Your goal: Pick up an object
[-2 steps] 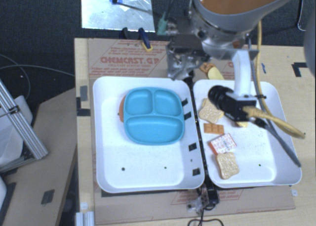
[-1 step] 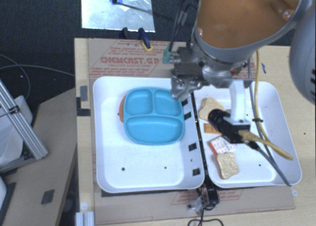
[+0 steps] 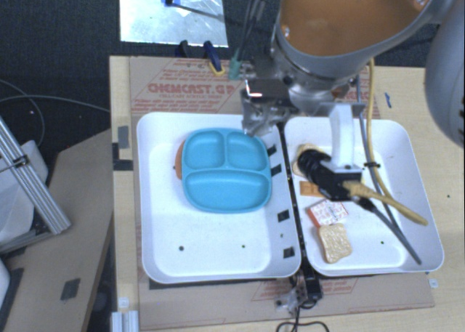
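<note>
- Nearest to the camera, in the right bin, a slice of bread lies just beside a red-and-white packet, which sits behind it.
- In the left bin, the blue divided plate lies flat, with an orange thing peeking out at its edge on the view's left.
- My jaws hang at that plate's far right corner, by the bin's far rim. I cannot tell whether they are released or clenched.
- Beyond the bins, printed cardboard lies under them.

Two bins, one blue plate
</note>
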`<control>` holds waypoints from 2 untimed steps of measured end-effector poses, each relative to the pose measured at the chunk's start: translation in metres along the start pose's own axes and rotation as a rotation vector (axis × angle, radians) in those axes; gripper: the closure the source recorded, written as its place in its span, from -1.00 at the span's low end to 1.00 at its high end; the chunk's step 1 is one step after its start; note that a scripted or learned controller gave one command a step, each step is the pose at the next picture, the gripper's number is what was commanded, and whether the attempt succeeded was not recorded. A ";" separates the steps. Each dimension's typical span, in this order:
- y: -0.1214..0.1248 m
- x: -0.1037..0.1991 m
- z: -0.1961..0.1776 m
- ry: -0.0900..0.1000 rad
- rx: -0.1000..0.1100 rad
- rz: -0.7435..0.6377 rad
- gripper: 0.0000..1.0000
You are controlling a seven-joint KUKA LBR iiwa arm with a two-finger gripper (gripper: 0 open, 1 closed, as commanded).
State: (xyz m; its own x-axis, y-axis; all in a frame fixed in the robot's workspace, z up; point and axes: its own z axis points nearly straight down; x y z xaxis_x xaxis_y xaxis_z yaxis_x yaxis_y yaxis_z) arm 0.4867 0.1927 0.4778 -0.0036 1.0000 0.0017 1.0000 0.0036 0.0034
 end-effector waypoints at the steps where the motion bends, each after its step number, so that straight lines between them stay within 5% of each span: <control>1: -0.001 0.044 0.093 -0.003 0.009 -0.003 1.00; 2: -0.001 0.041 0.201 -0.002 0.006 0.004 1.00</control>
State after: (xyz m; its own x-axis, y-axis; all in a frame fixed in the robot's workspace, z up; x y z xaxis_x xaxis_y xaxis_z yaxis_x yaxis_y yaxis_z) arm 0.4864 0.2344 0.2768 0.0000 1.0000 -0.0007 1.0000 0.0000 -0.0027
